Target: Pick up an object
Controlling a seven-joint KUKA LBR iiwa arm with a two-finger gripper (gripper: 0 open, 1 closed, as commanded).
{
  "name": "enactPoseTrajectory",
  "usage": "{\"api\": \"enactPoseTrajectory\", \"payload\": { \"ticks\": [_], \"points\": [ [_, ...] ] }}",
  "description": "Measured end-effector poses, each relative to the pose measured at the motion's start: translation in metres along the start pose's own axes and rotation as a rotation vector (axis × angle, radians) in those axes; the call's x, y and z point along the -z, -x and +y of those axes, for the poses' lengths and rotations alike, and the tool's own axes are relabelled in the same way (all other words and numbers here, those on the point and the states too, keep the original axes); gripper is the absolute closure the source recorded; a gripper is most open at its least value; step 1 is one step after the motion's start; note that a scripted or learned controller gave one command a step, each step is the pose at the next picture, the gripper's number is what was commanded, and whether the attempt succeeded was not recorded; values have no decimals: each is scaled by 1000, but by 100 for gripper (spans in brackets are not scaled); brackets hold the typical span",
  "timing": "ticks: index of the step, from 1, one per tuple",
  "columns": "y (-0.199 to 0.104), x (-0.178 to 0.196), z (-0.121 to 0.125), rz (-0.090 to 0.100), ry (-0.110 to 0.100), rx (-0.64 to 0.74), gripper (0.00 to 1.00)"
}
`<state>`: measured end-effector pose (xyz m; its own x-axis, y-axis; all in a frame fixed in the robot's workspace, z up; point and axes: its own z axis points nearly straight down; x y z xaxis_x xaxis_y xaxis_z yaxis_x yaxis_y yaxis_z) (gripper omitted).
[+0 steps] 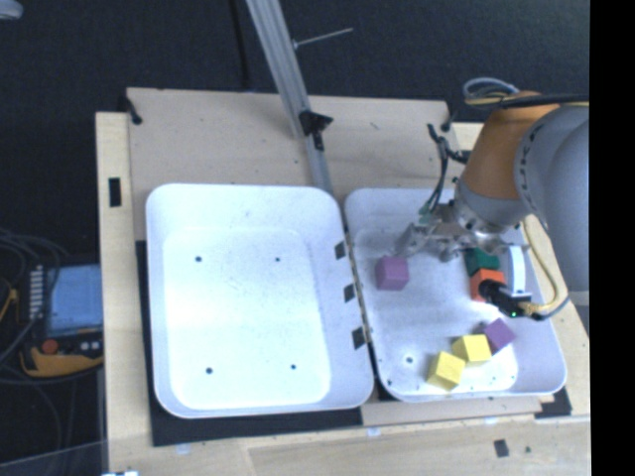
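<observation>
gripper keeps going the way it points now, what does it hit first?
Probably the purple cube. The gripper slants down and toward the left bin, and that cube lies just beyond its tip in the right bin. Height above it is unclear.

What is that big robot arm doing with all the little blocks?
The robot arm's gripper hangs over the right bin, close to a purple block, trying to pick something up. It holds nothing. Two yellow blocks and another purple block lie near the bin's front corner, and green and orange pieces sit under the arm. The left bin sits beside it.
</observation>
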<state>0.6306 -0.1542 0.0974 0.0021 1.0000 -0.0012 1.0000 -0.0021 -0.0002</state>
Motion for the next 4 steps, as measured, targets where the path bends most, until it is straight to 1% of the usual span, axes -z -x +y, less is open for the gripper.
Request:
{"api": "enactPoseTrajectory", "payload": {
  "ticks": [1,2,3,4],
  "points": [
    [1,11,1,0,3,-3,100],
    [6,58,-4,-1,5,0,100],
    [5,123,-3,-1,9,4,100],
    [6,143,-2,0,4,5,100]
  ]
}}
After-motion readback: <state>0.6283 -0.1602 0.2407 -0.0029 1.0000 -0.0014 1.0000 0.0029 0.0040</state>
